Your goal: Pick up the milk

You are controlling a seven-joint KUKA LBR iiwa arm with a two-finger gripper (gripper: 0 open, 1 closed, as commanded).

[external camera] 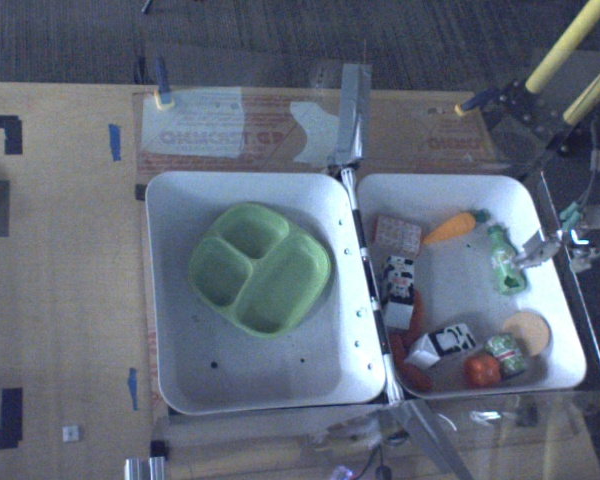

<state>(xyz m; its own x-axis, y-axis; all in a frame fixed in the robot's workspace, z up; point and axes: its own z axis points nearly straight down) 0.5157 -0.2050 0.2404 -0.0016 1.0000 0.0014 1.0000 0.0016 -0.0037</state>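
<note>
The milk (400, 272), a small carton with black and white cow patches, stands in the right bin (460, 193) close to its left wall. A red piece (401, 310) lies just in front of it. A second white carton with black marks (447, 343) lies tilted nearer the bin's front. My gripper (542, 248) reaches in over the bin's right rim beside a green bottle (505, 264), well to the right of the milk and apart from it.
The right bin also holds a carrot (450, 228), a pink waffle square (397, 234), a tomato (482, 370), a tan round biscuit (529, 332) and a small green item (507, 353). A green divided plate (260, 268) sits in the left bin (175, 358).
</note>
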